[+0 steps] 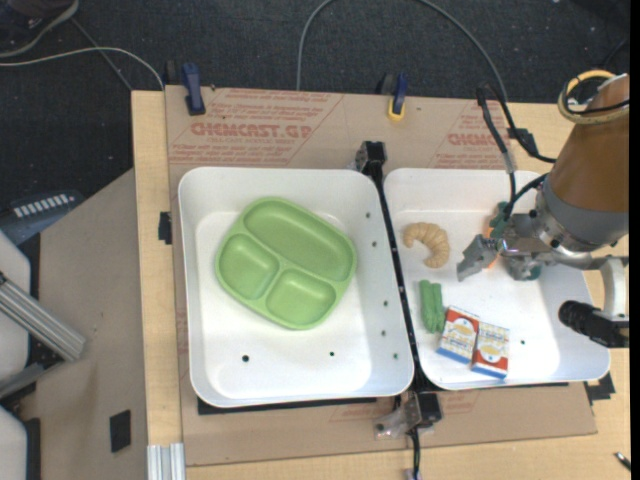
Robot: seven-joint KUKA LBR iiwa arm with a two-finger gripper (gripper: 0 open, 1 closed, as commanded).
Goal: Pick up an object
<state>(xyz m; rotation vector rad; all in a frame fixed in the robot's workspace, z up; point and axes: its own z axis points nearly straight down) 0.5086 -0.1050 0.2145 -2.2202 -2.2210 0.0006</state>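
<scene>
So my claw [478,258] is hanging over the right bin [560,368], about mid-height, just right of the croissant [428,242]. It looks spread open with nothing between the fingers, one grey tip pointing left toward the croissant with a small gap between them.

Stuff I could grab is all in this bin. The croissant is tan, curved like a fat comma, sitting in the upper left part near the divider. Below it there's a green stick [431,306], short and chunky, lying roughly up-down right next to the bin's left wall. Just right of that, a small box [474,342] with red, white and blue print lies flat and tilted, near the front rim and close to or touching the stick's lower end.

Room-wise: the right half and top of this bin are bare white, though my arm covers a good part of it. The stick is tight on the wall, the box is tight on the front edge.

Left bin [200,298] holds a green tray [287,262] with three compartments, centred with white floor all round it.
</scene>
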